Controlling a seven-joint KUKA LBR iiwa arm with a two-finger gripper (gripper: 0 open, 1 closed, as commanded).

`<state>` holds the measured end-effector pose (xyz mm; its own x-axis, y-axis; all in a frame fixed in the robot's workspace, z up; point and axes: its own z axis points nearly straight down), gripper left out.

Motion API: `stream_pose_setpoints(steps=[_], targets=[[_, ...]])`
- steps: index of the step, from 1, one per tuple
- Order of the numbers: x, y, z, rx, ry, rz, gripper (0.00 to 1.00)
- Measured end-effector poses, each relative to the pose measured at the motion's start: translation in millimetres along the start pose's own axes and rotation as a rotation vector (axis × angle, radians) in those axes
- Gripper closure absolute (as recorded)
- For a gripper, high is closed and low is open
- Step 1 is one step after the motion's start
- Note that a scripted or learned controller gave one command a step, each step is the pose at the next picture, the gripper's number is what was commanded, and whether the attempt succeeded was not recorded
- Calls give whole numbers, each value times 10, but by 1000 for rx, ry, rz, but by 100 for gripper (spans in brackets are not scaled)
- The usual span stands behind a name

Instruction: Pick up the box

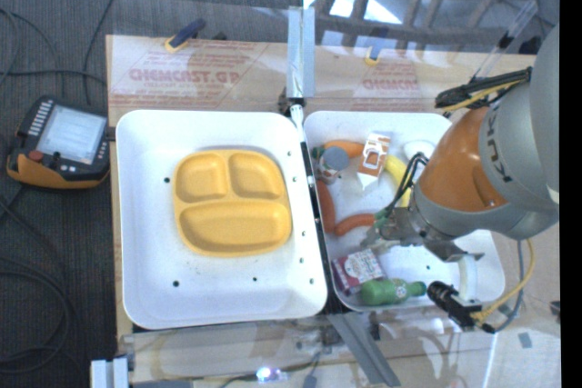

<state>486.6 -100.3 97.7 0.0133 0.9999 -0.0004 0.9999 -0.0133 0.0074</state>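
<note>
The small orange-and-white cardboard box (376,153) stood near the back of the right white bin (491,273), beside a yellow banana (395,170). The grey two-finger gripper (382,230) hung low over a pink-and-white packet (362,267); its grip state could not be told

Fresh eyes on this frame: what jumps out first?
The yellow divided tray sits alone in the left bin. The grey and orange arm hangs over the right bin, which is crowded with small items, among them an orange-and-white box near the back and a green bottle at the front.
</note>
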Motion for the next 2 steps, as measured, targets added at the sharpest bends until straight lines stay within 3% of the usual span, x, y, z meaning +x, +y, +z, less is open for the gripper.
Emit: stream_pose_setpoints(steps=[1, 2], targets=[[0, -1, 1, 0, 0, 0, 0], [175, 742, -837, 14, -2, -129, 0]])
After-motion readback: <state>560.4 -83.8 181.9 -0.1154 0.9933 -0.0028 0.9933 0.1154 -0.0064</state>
